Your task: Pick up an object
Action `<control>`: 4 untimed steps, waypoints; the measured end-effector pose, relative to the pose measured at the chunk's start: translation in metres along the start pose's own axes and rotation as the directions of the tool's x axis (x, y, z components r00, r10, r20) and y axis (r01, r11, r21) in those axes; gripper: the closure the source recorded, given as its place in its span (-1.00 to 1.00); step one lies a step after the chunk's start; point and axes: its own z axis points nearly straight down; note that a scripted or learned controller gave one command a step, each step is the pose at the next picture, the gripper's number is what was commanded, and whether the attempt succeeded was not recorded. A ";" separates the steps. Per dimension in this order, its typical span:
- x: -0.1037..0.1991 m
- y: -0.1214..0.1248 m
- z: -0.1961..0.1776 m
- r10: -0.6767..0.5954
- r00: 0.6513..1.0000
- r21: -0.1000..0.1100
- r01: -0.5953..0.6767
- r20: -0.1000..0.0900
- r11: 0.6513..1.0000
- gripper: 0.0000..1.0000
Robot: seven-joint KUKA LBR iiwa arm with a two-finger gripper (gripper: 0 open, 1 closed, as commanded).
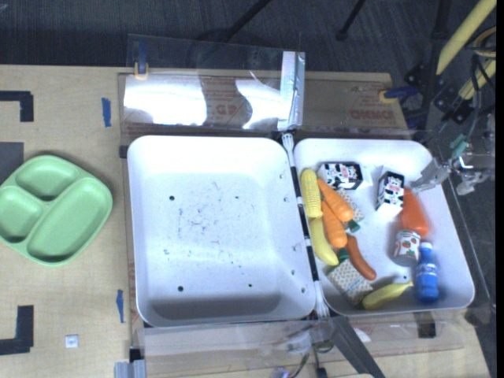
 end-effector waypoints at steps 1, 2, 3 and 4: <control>0.009 0.102 0.124 0.383 0.924 0.000 -0.383 0.001 0.924 -1.00; -0.015 0.083 0.187 0.014 1.000 -0.002 -0.015 -0.004 1.000 -1.00; -0.013 0.084 0.176 0.016 1.000 -0.002 -0.016 -0.008 1.000 1.00; -0.010 0.057 0.148 0.064 0.998 0.002 -0.064 -0.004 0.998 1.00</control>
